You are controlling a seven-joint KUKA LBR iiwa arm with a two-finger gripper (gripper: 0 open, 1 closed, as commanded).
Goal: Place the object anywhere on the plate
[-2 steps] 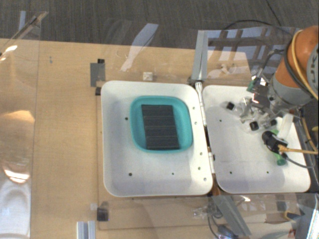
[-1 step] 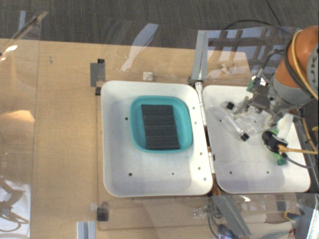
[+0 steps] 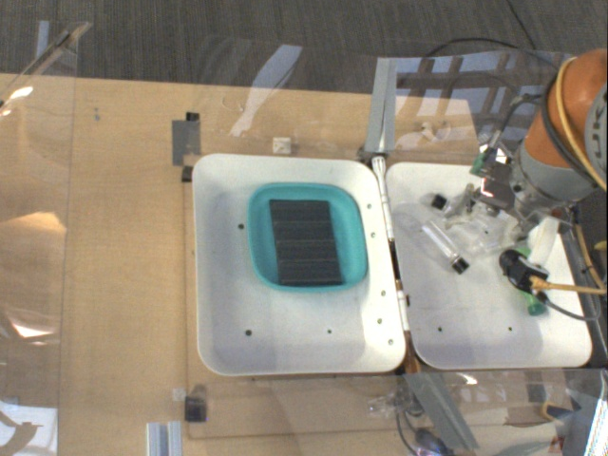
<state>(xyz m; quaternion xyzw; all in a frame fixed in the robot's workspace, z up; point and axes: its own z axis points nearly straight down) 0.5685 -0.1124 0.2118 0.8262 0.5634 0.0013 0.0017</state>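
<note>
A teal square plate with rounded corners sits in the left bin. A black ridged rectangular slab lies flat on the middle of the plate. My gripper hangs over the right bin, well to the right of the plate. It is open: its clear fingers end in two small dark tips, one at the far side and one at the near side, spread apart. Between them I see nothing but the white bin floor.
A raised divider runs between the two bins. The grey arm with its orange band comes in at the upper right. A metal bracket stands behind the bins, and small black clamps sit at the left bin's corners.
</note>
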